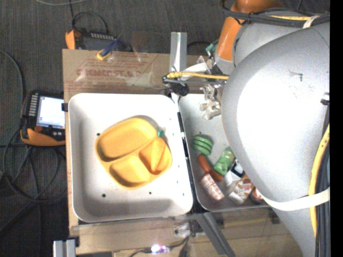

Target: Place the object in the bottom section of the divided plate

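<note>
A yellow plate (134, 151) is sitting in the middle of the left bin (86, 197), and its bottom part is lying toward the lower middle of the frame. The big grey arm (278, 106) is filling the right side of the frame and is hiding much of the right bin (199, 197). The gripper (210, 103) is hanging over the upper part of that right bin, and I cannot tell how it is set, because the view there is small and crowded. Nothing is showing as held. The toys are lying in a pile in the lower middle of the right bin: a green toy (203, 143), a red and orange toy (207, 166) just below it, a light green toy (225, 159) beside it, and some packets (211, 188) lower down. The task is not saying which one to take, so any of these may be the object. They are looking like small plastic play food, so they are probably light, hard and a bit slippery. They are touching each other, so a grab may push the neighbors around. The green toy is sitting at the top edge of the pile with free room above it, so grabbing it across its narrow middle seems the safest way. Something small and orange is perhaps already lying in the right part of the plate.
</note>
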